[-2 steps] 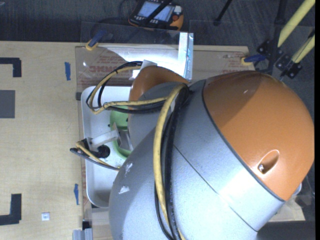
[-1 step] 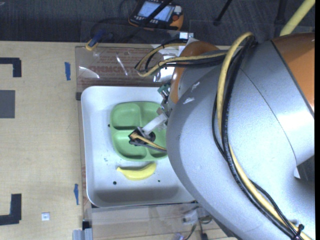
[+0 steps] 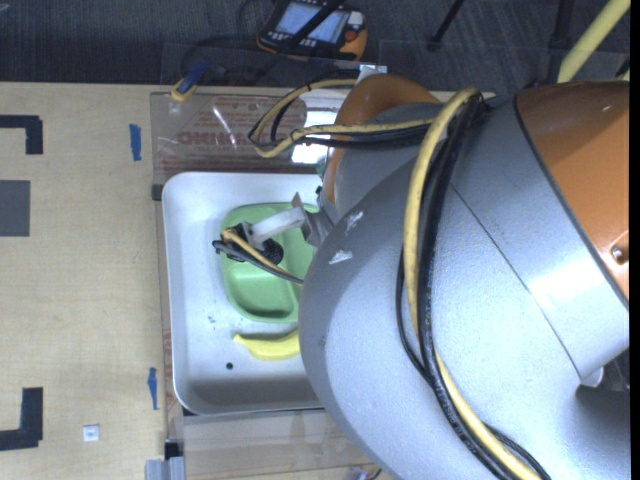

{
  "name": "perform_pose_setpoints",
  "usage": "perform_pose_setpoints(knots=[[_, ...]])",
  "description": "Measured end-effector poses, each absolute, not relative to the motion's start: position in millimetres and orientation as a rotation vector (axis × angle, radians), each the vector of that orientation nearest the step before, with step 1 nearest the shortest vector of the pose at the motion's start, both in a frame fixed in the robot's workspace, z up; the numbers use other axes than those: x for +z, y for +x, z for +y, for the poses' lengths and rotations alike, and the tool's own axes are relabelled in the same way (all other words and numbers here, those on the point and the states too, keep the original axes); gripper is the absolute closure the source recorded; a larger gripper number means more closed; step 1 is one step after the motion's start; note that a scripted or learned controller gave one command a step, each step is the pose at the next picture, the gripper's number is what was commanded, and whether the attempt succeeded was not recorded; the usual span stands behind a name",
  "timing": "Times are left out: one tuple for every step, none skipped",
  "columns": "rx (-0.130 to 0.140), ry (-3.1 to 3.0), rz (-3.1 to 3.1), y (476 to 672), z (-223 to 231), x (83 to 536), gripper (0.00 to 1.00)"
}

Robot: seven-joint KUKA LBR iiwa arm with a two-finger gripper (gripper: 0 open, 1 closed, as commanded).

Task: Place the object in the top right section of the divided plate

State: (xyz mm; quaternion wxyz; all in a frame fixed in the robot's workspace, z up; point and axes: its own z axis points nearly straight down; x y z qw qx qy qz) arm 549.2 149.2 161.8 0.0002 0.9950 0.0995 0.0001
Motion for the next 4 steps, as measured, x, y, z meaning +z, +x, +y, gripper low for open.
perform_pose_setpoints(knots=[[0.001,3.125,0.311,549.6,149.1,170.9,1.00],[-0.007,3.078,0.635,506.6,224.6,194.5,1.00],[-0.007,3.078,0.635,506.6,224.6,194.5,0.00],[-0.007,3.078,0.635,506.6,224.5,194.5,0.00]])
